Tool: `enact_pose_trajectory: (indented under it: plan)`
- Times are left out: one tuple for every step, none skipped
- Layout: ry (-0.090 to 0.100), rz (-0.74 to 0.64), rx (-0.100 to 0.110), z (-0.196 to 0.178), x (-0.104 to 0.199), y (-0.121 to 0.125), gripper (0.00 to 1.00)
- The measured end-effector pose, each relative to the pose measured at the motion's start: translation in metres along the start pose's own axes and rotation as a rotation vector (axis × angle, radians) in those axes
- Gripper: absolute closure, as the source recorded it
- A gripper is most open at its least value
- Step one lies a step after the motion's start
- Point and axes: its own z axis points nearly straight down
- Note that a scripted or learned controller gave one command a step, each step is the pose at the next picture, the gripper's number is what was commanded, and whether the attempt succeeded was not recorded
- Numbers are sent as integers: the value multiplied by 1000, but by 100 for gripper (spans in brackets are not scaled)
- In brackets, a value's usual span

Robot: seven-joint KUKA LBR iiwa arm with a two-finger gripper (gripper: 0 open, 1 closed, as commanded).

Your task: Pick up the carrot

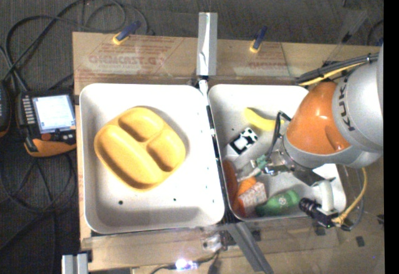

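clearly "kuka" reads on the arm (355, 111); jaws state unclear above the carrot (230, 179).

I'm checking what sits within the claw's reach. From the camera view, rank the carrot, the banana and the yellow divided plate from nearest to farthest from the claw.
1. Carrot, just left of the claw, by the right bin's left wall.
2. Banana, up at the right bin's back.
3. Yellow divided plate, across in the left bin.
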Motion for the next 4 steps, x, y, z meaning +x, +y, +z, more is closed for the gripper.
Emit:
enact_pose_trajectory:
  plan:
    - [5, -2, 2, -9, 2, 1, 100]
    - [12, -206, 22, -32, -15, -10, 100]
    - [9, -33, 11, 0, -2, -4, 100]
    - [14, -227, 22, -92, 68, 4, 100]
